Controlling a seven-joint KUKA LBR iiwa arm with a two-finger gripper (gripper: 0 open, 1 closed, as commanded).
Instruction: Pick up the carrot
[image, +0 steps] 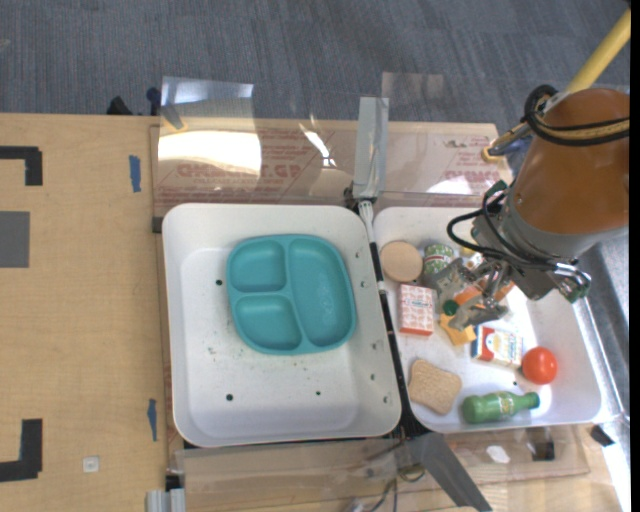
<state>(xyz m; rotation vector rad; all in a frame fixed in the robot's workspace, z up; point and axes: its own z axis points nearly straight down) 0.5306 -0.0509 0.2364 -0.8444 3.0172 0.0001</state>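
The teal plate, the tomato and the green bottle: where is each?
Teal plate (262, 268): camera view, upper-left compartment.
Tomato (539, 365): camera view, centre of its red skin.
Green bottle (495, 405): camera view, mid-body.

single fixed camera, mounted above the bench, looking down at a slant rather than straight overhead. far edge of the light brown cardboard-covered bench top (80, 300) sits toward the top of frame, with grey carpet floor (300, 40) beyond it; near edge runs along the bottom. both shallow white plastic bins are fully in frame: left bin (190, 400) roughly centred, right bin (580, 390) pushed toward the right side. medium distance, close enough to make out small items in the bins. the grey arm with the orange band (575, 165) enters from the upper right, and its bulk blocks part of the right bin's far corner. one view, so no overlap to report.
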